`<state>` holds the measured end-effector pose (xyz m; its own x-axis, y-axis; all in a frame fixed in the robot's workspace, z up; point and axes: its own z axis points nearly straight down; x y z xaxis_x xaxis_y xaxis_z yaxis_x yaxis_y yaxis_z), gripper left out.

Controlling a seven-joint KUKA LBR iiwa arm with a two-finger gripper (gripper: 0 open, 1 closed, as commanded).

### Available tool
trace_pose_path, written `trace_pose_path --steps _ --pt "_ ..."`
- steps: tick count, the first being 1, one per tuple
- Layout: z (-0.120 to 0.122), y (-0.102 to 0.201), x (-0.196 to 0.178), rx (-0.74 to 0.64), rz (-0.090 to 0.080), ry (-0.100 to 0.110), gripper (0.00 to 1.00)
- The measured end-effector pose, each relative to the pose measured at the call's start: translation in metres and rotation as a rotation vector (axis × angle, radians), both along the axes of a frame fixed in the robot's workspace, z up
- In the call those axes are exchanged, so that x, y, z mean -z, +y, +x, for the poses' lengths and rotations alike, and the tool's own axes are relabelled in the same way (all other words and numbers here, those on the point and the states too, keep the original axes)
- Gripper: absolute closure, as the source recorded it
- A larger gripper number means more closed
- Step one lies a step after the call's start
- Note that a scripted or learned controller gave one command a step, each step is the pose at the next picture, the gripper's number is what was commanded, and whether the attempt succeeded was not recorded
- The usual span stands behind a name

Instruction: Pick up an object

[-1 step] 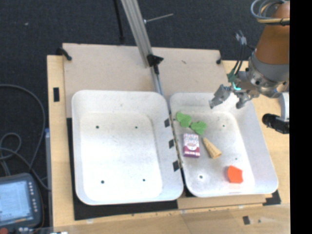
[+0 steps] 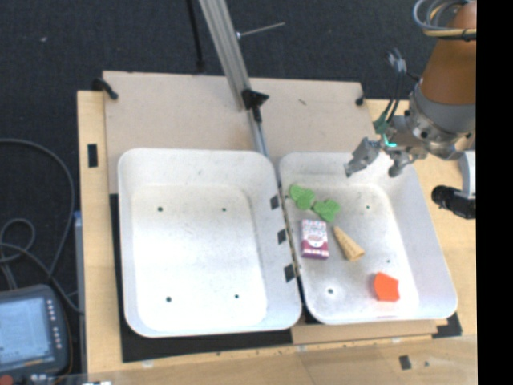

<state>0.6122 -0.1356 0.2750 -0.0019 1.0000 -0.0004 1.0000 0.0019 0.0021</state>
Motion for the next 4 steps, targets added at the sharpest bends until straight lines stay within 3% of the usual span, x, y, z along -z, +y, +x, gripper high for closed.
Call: trace_pose_path --steps 3,4 --pt "0.007 -0.01 0.155 0.006 -0.002 0.004 0.0" --pt "0.009 -0.011 0.14 0.011 -0.001 -0.003 1.0"
